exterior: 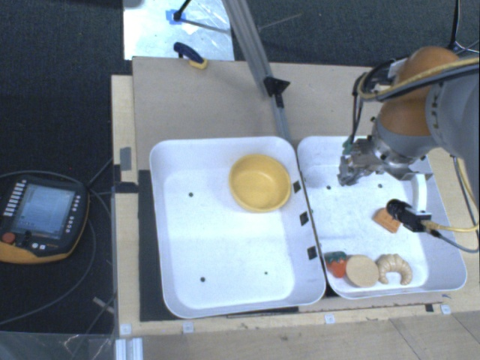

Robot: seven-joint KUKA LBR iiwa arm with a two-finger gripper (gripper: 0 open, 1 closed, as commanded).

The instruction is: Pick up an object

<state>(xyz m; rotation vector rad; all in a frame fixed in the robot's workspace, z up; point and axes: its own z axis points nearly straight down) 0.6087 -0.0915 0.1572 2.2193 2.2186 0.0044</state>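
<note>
Reaching in from the right, the grey arm with its orange band hangs over the right bin (319,152), and its gripper (351,172) sits low above the bare upper-left part of that bin's floor. Whether the gripper is wide or closed cannot be told from this slanted look down on it, and nothing shows between its tips. Loose things lie well apart from it, toward the bin's near side. A small orange block (385,220) rests at mid-right of the floor, partly behind a black fitting on the arm. Along the near wall lie three more pieces side by side: a red and green piece (335,261) at the left, touching a flat, round, tan disc (361,271), and just beside that a pale, curved, ridged piece shaped like a croissant (394,268). In the left bin (172,276) a yellow bowl (259,182) stands upright near the far right corner, round and shallow, with a plain rim. A teach pendant (41,217) with a lit screen lies on the dark floor to the left of the bench.
</note>
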